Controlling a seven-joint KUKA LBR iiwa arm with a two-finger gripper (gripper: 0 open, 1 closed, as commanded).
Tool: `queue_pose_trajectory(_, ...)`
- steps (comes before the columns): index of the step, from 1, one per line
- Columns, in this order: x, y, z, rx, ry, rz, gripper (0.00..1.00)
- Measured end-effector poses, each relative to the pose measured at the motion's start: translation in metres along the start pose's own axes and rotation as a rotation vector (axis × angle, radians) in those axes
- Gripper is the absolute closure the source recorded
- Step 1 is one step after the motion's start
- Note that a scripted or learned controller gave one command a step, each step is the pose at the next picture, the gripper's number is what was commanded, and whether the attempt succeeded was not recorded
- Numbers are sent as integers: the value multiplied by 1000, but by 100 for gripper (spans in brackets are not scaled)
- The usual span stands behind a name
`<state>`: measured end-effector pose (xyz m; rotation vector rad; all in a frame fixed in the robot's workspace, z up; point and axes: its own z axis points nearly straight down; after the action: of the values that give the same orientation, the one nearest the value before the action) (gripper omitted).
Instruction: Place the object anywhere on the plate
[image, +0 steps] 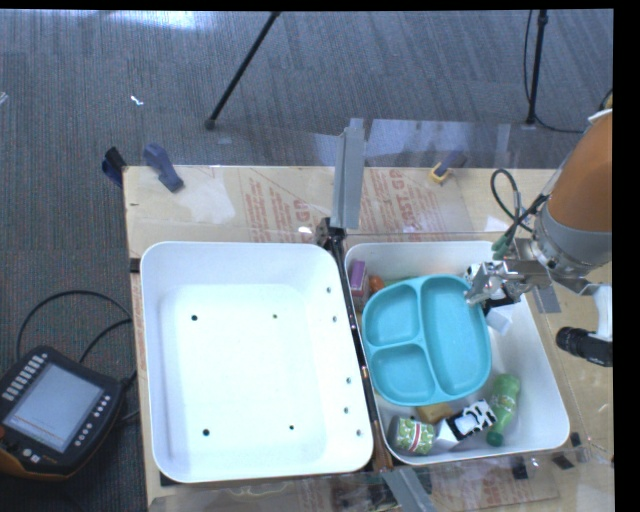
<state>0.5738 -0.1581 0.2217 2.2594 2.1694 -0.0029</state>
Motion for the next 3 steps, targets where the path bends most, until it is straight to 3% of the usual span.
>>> queue_pose_trajectory(1, 51, 42, 4, -30, -18, -22, 100)
queue_pose_trajectory(2, 136, -4, -9, -30, 2, -142, 100)
queue_pose_trajectory(3, 208, 6, 26, 9, 8, -177, 100)
